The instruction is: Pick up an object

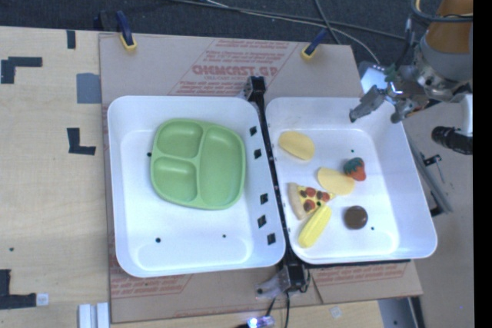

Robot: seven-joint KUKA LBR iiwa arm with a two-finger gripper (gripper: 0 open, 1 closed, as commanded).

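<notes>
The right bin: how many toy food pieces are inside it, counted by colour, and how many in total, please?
In the right bin:
Yellow: 3, an oval piece, a rounded piece and a corn cob
Red and green: 1, a strawberry
Brown: 1, a round piece
Mixed colours: 1, a pizza slice
Total: 6

Both white bins [123,165] look like smooth, slightly glossy plastic, resting on a matt brown cardboard sheet [223,65] printed in red. Inside the left bin, the green divided plate [198,164] has a soft satin plastic sheen. In the bin to its right, the yellow corn [314,225] and brown cookie [355,217] look like smooth moulded plastic.
</notes>
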